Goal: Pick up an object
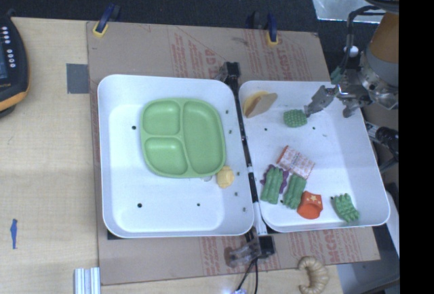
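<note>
Curled tan thing (314, 274) is lying far below the gripper (316, 104), whose jaws, too blurry to judge, are touching a green lump (295, 118).

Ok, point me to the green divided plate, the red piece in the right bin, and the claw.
green divided plate (183, 137), camera view, on the middle ridge between its compartments.
red piece (310, 206), camera view, on its top face.
claw (317, 103), camera view, at its tip beside the small green piece.
</note>
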Available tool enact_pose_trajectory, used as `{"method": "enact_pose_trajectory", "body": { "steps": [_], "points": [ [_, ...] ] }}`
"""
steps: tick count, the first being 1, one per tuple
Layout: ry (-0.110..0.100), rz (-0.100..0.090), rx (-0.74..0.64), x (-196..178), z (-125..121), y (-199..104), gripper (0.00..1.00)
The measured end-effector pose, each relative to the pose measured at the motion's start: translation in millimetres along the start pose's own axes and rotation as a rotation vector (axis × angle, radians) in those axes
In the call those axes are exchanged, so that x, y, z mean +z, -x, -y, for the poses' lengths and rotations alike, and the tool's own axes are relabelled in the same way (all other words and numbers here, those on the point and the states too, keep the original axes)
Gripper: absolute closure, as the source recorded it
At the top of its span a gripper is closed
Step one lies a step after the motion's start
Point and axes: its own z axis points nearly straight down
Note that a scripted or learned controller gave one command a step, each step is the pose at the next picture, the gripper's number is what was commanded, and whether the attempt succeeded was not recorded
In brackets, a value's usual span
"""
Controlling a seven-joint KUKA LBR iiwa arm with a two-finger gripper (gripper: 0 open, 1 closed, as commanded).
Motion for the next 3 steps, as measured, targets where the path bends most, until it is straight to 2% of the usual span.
{"method": "enact_pose_trajectory", "body": {
  "steps": [1,2,3],
  "points": [
    [0.007,0.003,-0.004,132,-59,-20,0.00],
    [0.002,0.002,-0.003,119,-57,-18,1.00],
    [0.005,-0.002,-0.004,25,-21,-80,1.00]
  ]
}}
